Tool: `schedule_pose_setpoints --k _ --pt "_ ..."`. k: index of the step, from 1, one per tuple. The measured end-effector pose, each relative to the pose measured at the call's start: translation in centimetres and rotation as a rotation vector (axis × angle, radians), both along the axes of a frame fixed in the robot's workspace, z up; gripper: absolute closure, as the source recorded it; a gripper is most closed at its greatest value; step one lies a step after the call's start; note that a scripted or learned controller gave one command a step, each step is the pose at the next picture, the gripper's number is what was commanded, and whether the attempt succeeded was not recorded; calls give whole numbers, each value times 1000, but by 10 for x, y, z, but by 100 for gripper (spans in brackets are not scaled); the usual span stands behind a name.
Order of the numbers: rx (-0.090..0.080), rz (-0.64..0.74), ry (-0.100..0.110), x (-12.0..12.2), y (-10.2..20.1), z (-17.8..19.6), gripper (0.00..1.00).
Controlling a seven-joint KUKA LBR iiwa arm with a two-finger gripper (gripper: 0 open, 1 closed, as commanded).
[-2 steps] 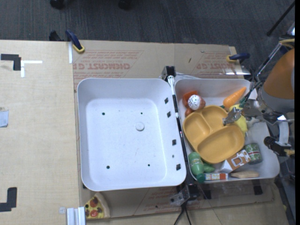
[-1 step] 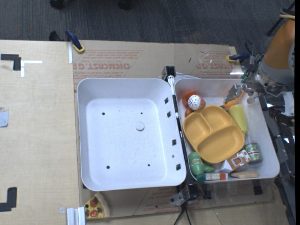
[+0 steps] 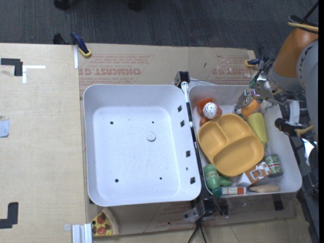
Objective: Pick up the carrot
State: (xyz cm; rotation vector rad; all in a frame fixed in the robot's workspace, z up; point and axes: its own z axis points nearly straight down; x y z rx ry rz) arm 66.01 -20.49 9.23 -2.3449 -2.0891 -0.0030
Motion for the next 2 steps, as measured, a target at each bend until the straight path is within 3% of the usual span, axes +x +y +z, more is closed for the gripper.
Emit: schedule_pose_setpoints --k 1,2 --pt "-3 3 4 -1 -1 10 100" --pt "-4 -12 0 -1 56 54 100"
